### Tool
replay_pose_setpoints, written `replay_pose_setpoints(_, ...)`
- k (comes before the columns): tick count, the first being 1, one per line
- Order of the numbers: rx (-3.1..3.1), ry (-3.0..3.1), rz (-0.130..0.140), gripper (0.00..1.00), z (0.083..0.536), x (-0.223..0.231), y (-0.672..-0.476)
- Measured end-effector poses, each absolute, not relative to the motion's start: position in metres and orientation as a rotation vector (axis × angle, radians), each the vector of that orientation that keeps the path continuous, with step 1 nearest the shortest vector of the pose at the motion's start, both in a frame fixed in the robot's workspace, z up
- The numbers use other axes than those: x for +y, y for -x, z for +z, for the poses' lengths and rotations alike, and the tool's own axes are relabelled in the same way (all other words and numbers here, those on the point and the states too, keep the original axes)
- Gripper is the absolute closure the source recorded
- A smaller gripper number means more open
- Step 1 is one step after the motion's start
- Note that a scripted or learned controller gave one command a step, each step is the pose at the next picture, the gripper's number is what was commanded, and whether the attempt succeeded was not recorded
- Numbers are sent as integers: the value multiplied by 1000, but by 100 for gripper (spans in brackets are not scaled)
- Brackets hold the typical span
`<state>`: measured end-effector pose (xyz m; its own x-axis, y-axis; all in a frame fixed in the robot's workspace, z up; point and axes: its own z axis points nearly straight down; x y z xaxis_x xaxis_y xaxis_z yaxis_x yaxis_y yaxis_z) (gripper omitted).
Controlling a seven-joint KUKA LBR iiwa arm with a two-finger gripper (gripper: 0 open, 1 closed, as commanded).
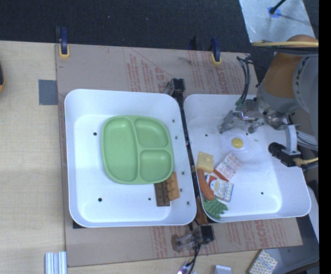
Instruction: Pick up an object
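Objects (216,182) overlap in a pile, lowest ones half hidden.

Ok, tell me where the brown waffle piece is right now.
The brown rectangular waffle piece lies in the left white bin, near its front right corner, just below the green divided plastic plate and beside the wall between the two bins.
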<state>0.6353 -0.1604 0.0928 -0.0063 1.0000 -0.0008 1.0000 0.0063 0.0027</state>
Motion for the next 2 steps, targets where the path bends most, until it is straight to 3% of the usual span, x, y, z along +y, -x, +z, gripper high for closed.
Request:
replay_pose_setpoints(1, 2228, -2221, -8, 0, 92, -168, -599)
replay_pose_setpoints(2, 2223, -2218, -4, 0, 93, -214, -609)
